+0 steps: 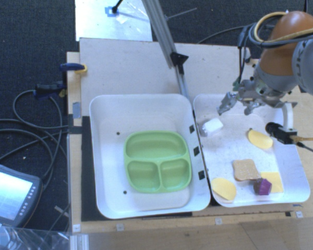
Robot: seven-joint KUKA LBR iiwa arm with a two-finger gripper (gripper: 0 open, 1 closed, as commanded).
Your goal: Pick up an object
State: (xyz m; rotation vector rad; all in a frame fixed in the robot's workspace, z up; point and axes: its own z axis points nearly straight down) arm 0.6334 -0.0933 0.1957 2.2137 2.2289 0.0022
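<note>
Blue clamp (73, 66) on the surface's left edge. Two white bins sit side by side on the surface. The left bin (107, 139) holds one green plate (157, 161) with three compartments, near its middle toward the front; nothing else is in it. A grey pole (159, 25) slants down from the far side and ends at the far edge where the bins meet.

The right bin (297, 176) holds six loose things:
- One white block (213, 125) at the far-left corner, close to the shared wall.
- Two yellow ovals, one (224, 188) at the near-left corner and the other (260, 139) by the right wall, mid-depth.
- One tan slice (245, 169) toward the front.
- One purple piece (262, 186) just right of and in front of the slice, touching or overlapping one yellow square (275, 180) at the near-right corner.

Gripper (235, 110) hangs over the far edge of the right bin, above and just right of the white block. Its fingers (225, 104) are apart with nothing between them. The block stands clear, with no neighbours crowding it. The arm (287, 40) comes in over the far-right corner of the surface.
</note>
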